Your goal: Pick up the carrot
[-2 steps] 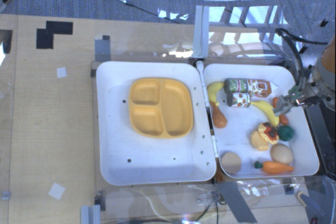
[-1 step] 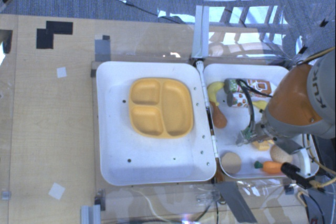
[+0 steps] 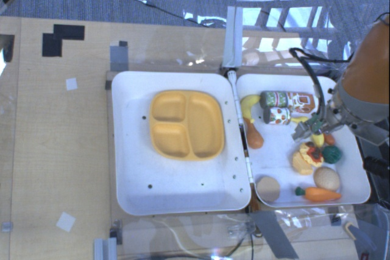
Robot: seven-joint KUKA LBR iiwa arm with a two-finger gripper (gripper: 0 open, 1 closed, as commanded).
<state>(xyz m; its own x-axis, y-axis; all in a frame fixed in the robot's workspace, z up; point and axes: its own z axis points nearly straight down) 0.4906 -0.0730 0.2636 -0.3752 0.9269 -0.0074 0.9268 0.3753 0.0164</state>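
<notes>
Claw (image 3: 309, 129) hovers mid right bin (image 3: 359, 195) — grip state: cannot tell from this view. Carrot (image 3: 319, 194) near front rim — my descent path unobstructed.

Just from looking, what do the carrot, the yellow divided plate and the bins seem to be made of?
The carrot: probably moulded plastic toy food, with smooth, even orange and a green stub end. The yellow divided plate: likely matte plastic, one uniform colour with soft rounded compartment edges. The left bin and right bin: white, smooth, slightly glossy, plastic or coated metal; I can't tell which.
</notes>
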